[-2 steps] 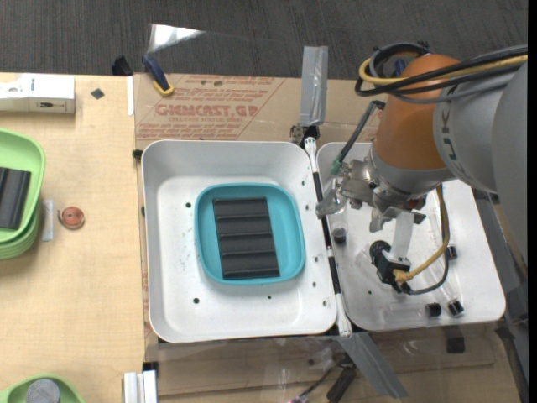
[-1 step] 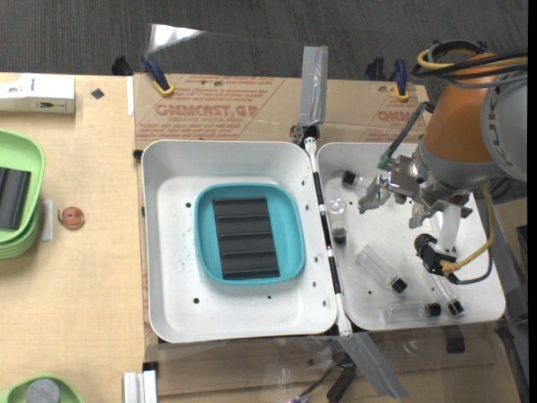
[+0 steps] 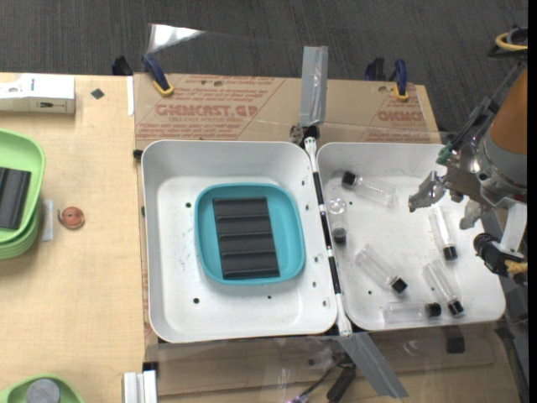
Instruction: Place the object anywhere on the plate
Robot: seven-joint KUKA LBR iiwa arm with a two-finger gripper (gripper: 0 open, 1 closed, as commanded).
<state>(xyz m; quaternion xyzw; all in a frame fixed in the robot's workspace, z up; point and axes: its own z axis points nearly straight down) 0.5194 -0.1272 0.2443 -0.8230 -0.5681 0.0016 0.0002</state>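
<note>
Above right bin [image 3: 369, 313], tool [image 3: 449, 196], vials [image 3: 382, 271]

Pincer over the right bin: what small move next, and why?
Probably lower the pincer onto the clear vial just below it. Nothing shows between its fingers, the vials lie scattered in the right bin, and the teal plate in the left bin awaits one.

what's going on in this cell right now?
A KUKA arm reaches in from the right, its gripper above the right bin, where several clear vials with black caps lie scattered. Nothing shows between its fingers. The teal plate sits in the left bin with a dark ribbed block on it; no vial has reached it yet.
</note>
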